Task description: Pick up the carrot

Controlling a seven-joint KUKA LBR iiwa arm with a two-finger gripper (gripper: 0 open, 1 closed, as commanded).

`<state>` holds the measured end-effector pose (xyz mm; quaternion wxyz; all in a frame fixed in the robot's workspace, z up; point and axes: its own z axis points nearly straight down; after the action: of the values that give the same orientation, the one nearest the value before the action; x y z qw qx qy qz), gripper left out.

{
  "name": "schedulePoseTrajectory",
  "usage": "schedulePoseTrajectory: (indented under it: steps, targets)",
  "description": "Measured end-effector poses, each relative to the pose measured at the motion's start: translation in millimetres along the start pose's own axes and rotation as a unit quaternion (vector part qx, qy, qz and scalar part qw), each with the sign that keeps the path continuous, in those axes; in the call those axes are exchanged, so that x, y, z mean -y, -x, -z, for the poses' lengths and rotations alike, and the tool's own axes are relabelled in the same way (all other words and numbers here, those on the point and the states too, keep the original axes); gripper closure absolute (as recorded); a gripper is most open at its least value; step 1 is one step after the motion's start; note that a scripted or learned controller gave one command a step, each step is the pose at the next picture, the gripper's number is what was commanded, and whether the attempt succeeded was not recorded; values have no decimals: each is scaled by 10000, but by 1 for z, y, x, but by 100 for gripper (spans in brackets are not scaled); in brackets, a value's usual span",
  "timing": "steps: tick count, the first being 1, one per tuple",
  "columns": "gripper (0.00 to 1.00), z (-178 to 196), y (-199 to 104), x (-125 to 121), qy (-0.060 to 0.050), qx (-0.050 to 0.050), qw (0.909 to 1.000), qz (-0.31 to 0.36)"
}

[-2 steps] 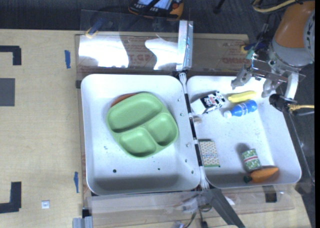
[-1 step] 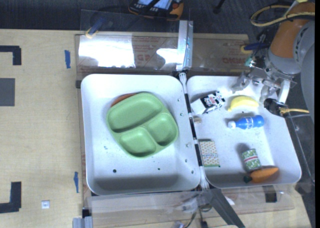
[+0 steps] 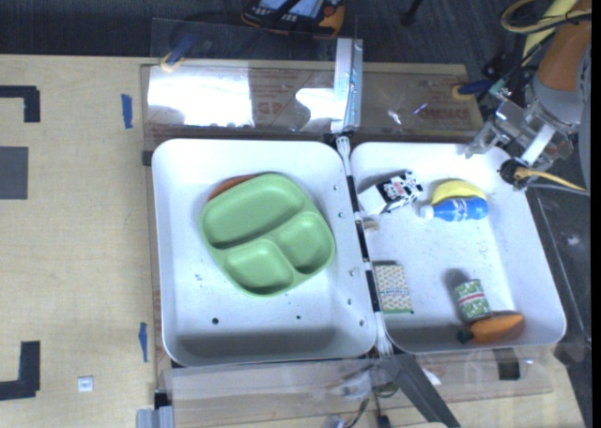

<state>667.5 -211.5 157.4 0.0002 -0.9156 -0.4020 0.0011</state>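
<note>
Item: carrot [image 3: 495, 326], orange, lying in the near right corner of the right bin [image 3: 549, 257], touching or just beside a small green-labelled can [image 3: 471, 299].

Risk: judged likely that a descent clips the can or the bin wall, since the carrot sits wedged between them.

Gripper [image 3: 512, 149]: at the bin's far right rim, well apart from the carrot; holds nothing visible; finger spread cannot be told.
</note>
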Motion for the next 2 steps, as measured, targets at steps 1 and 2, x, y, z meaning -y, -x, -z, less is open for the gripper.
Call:
schedulePoseTrajectory:
  steps: [1, 2]
  targets:
    - [0, 23, -9, 38, -22, 10, 9896, -1437]
    - [0, 50, 2, 8, -7, 4, 9615, -2749]
